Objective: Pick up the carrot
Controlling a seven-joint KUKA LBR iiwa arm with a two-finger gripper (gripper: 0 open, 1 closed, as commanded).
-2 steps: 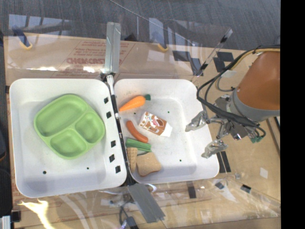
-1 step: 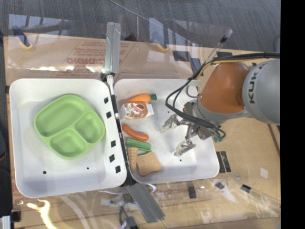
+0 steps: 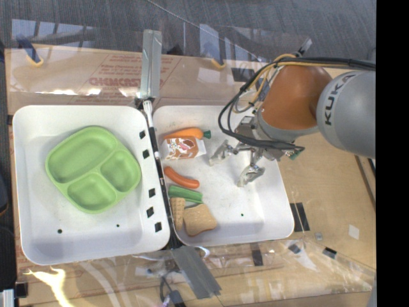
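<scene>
The carrot (image 3: pixel 185 133), orange with a green tip, lies near the back left of the right bin (image 3: pixel 268 216), just above a snack packet (image 3: pixel 181 148). My gripper (image 3: pixel 235 165) hangs over the middle of the right bin, to the right of the carrot and apart from it. Its two metal fingers (image 3: pixel 220 153) are spread open with nothing between them.
A hot dog sausage (image 3: pixel 181 177), a green vegetable piece (image 3: pixel 185 195), a waffle cone (image 3: pixel 177 208) and a toast slice (image 3: pixel 200 220) lie along the right bin's left side. A green divided plate (image 3: pixel 92 168) sits in the left bin (image 3: pixel 38 235).
</scene>
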